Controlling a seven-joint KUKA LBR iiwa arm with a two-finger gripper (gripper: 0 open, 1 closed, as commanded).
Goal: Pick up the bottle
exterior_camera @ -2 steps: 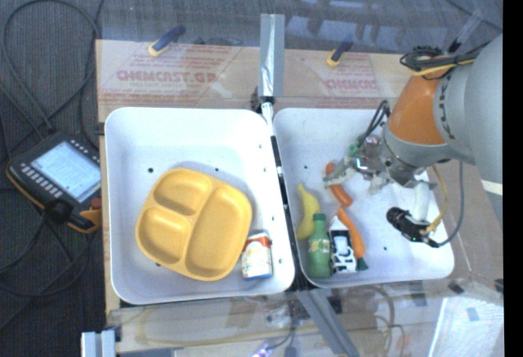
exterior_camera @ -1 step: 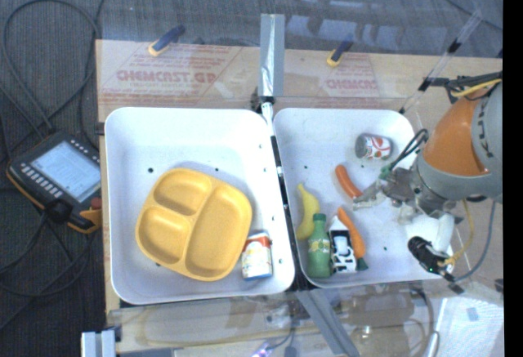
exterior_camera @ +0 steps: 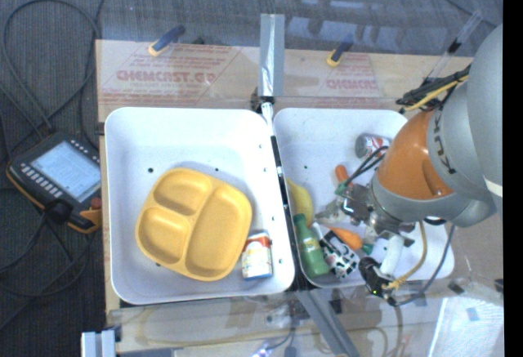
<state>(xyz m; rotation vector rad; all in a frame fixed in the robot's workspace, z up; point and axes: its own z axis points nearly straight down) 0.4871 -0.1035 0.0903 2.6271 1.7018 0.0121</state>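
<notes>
The green bottle (exterior_camera: 308,247) lies along the left wall of the right bin (exterior_camera: 327,125), just beside a yellow banana (exterior_camera: 300,198) and other clutter; the tool (exterior_camera: 347,259) sits low beside it, its opening impossible to tell; it may well grab a neighbour or jam the bottle against the wall.

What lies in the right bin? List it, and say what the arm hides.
In the right bin: a green bottle near its left wall, a yellow item above it, a can and orange pieces. The arm covers the rest.
</notes>
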